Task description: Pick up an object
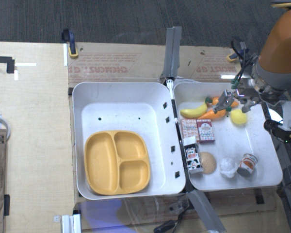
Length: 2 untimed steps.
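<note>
My gripper (228, 101) hovers low in the right bin (266, 176), fingers spread and gripping nothing, over the carrot (214, 113) beside the banana (194, 111) and lemon (238, 117). Approach looks nearly complete; closing and lifting remain.

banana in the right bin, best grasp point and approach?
Take the banana at its thick middle, coming straight down from above, pincer closing across its narrow width. It lies flat and curved, long axis roughly left-right. The carrot touches its right end, so staying toward the middle or left probably avoids nudging it.
</note>
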Tool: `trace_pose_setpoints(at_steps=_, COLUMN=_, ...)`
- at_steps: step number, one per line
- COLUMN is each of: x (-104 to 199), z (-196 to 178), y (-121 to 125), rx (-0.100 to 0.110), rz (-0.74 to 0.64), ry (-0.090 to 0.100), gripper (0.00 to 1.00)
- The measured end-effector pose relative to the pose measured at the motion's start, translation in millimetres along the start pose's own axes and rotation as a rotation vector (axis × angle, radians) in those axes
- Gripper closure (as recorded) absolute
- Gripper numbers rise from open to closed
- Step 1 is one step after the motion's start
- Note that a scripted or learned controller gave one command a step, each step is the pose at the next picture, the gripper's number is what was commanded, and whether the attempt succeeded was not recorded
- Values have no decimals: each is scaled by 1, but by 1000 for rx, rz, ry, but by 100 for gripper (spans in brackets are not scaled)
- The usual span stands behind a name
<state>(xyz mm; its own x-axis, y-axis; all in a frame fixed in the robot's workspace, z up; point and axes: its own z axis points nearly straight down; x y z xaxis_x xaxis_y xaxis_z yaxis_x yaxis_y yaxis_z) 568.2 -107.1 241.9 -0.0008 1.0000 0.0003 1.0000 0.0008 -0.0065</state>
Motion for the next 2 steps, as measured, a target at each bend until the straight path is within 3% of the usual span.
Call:
trace_pose_setpoints(at_steps=1, x=-36, z=88, y=59, rx=-5, rz=-68, ry=-1, gripper=0)
trace_pose_setpoints(at_steps=2, x=-40, z=137, y=98, rx=-28, rz=-210, ry=-10, gripper=0)
